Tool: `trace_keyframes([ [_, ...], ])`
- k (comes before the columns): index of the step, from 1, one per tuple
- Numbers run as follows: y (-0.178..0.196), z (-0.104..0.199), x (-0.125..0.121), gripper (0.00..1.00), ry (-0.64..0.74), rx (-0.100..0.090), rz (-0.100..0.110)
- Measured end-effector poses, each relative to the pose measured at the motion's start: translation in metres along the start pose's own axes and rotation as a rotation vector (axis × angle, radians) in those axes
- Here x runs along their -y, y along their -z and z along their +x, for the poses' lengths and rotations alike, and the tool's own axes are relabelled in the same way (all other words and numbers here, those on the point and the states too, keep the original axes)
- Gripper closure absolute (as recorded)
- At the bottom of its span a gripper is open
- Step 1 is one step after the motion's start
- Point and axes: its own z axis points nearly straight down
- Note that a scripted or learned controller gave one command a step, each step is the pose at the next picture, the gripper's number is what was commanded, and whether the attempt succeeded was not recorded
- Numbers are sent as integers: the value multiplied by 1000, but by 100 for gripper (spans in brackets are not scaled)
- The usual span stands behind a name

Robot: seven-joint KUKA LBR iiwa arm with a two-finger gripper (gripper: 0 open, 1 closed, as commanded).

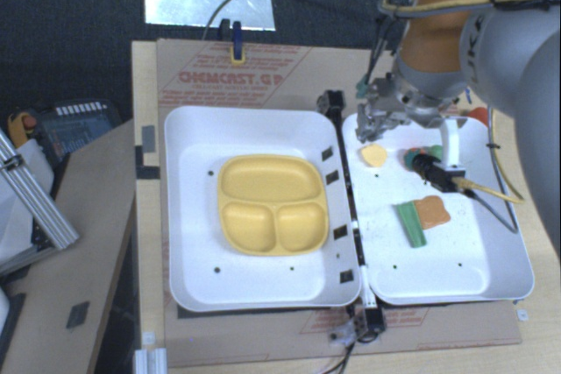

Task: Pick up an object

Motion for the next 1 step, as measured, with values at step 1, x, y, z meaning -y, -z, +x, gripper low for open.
trace_keyframes([
  [1, -10, 51, -4, 100, 0, 0, 0],
])
